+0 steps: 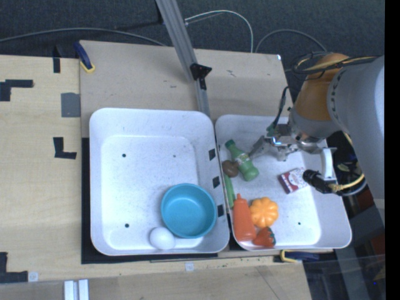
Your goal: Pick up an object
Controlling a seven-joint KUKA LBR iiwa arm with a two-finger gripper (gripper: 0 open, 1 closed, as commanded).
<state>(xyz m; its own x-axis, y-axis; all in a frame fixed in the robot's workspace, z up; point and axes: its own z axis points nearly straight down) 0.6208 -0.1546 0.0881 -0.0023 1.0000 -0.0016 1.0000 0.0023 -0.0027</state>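
Over the right bin (331,227) the arm (350,99) reaches in, and its gripper (278,147) hangs above the bin's upper middle; whether it is spread or closed cannot be told, and nothing shows between its tips. Just left of it lies a green bottle (242,162), with a brown nut (230,167) touching it. A red-and-white packet (291,180) sits below the gripper. Lower lie a carrot (242,217) and a pumpkin (263,212), touching. Across the left bin (125,130), a blue bowl (187,210) and a white ball (162,237) sit together.
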